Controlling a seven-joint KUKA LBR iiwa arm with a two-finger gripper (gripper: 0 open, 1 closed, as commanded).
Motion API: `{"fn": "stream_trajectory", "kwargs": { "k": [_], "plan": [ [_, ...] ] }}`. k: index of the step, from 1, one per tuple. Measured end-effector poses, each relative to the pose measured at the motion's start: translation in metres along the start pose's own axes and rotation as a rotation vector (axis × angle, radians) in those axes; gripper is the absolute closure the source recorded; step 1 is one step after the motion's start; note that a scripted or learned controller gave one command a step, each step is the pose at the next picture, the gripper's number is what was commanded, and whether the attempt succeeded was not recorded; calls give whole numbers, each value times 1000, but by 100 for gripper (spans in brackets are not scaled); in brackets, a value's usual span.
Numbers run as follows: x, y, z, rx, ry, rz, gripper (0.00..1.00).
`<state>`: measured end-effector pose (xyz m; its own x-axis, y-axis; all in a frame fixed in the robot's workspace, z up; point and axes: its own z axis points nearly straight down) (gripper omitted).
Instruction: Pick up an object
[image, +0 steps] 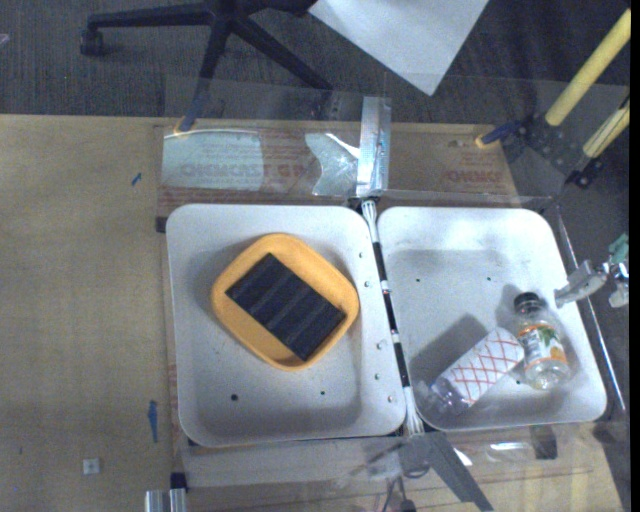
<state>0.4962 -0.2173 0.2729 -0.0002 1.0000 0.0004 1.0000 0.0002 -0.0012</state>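
Gripper at right rim of right bin, finger state impossible to tell | small bottle lying near rim, touching patterned cup; likely to roll or nudge cup | yellow tray in left bin | wooden bench, dark carpet, chair base behind

Yellow tray fills left bin centre, bottle and patterned cup crowd right bin's lower corner, upper half open.
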Motion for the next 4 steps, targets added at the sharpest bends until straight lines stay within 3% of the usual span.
{"fn": "stream_trajectory", "kwargs": {
  "k": [1,2,3,4],
  "plan": [
    [0,-14,149,-3,-2,19,0],
    [36,-16,128,-2,-2,100,0],
    [26,26,185,-9,-3,23,0],
    [132,40,89,-1,0,-32,0]
  ]
}}
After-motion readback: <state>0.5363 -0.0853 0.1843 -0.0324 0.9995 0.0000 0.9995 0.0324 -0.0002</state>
